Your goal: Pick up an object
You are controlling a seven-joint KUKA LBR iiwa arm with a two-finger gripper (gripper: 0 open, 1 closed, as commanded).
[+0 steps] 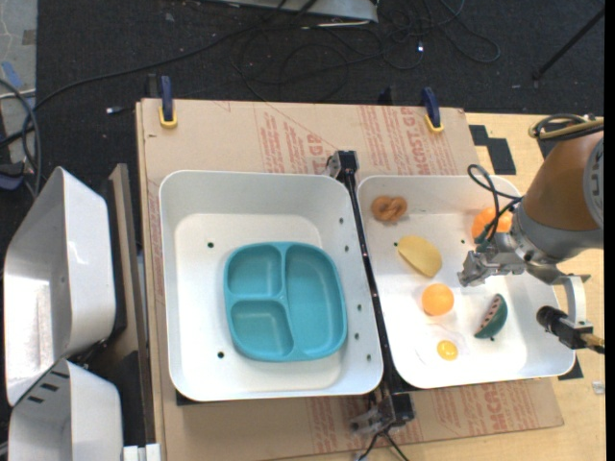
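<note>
Looking down from the fixed camera, you see the table (288,128) carrying two white bins side by side. The left bin (192,219) holds a teal divided tray (284,301) lying flat near its middle. The right bin (442,195) holds the small things: a brown pretzel-like piece (389,207) near the far wall, a pale yellow wedge (420,254) below it, an orange ball (437,300), a small yellow piece (447,350) nearest you, and a watermelon slice (491,317) to their right. Your arm (567,195) reaches in from the right, and the gripper (474,269) sits low over the bin, between the wedge and the watermelon slice, just above the orange ball. An orange thing (485,223) shows partly behind the wrist, perhaps another fruit. You cannot tell from here how the gripper stands.
</note>
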